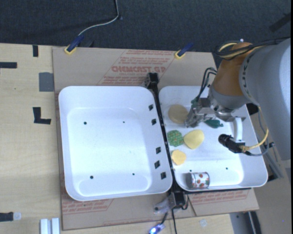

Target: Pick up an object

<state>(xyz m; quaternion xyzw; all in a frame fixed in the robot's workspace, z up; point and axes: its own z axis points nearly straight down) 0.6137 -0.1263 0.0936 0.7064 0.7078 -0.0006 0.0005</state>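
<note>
From my remote seat I logged the scene left to right. The worktop [19, 145] was light wood with a few dark marks on it, and a cardboard sheet [136, 65] with red print lay under both bins. The left bin [68, 145] was white and shallow. A black clip strip [158, 130] ran down the seam where the two bins met.

The right bin [234, 177] held all the objects. A tan round piece [176, 113] sat near the seam in the upper part. Just below it was a green bumpy piece [175, 138], and touching or just beside that on its right, a yellow lemon-like piece [194, 139]. A smaller yellow piece [178, 157] lay below the green one. A small can with red spots [199, 180] lay on its side near the bin's near wall. A teal item [214, 123] sat just right of the end effector, partly hidden.

The end effector [194, 117] hung low over the right bin, between the tan piece and the teal item, just above the lemon-like piece. I could not tell how far its fingers were spread, and I saw nothing clearly gripped. The grey arm [271, 89] with its orange band [229, 77] came in from the right, cables looping beside it.
</note>
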